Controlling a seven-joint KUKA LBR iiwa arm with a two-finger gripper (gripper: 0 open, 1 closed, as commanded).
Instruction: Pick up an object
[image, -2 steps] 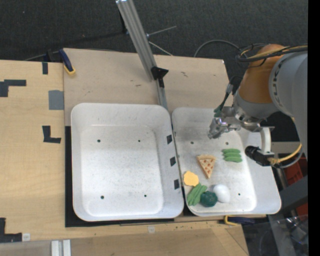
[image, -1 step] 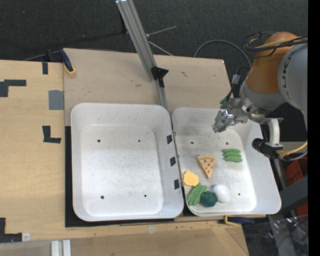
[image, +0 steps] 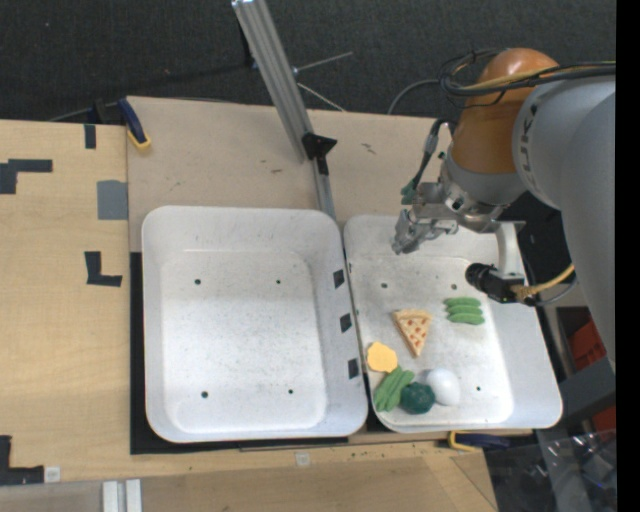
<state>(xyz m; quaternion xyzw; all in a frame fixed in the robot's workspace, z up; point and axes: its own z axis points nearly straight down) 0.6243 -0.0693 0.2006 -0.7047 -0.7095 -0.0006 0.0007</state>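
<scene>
Tool (image: 410, 238) at twelve o'clock of right bin (image: 520, 395); finger state undeterminable. Pizza slice (image: 412, 330) judged light, stiff; grip across flat edges.

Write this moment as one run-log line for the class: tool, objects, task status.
tool: over far end of right bin, nothing seen held | objects: pizza slice, green pods, yellow piece, white ball in right bin | status: pick not yet done

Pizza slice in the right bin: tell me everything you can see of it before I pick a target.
The small triangular toy pizza slice has a tan crust edge along its top and an orange face with darker dots, and its tip points toward the bin's near edge. It looks like plastic or rubber. It lies flat on the right white bin's floor, near the middle, touching nothing. The claw hangs above, apart from it.
</scene>
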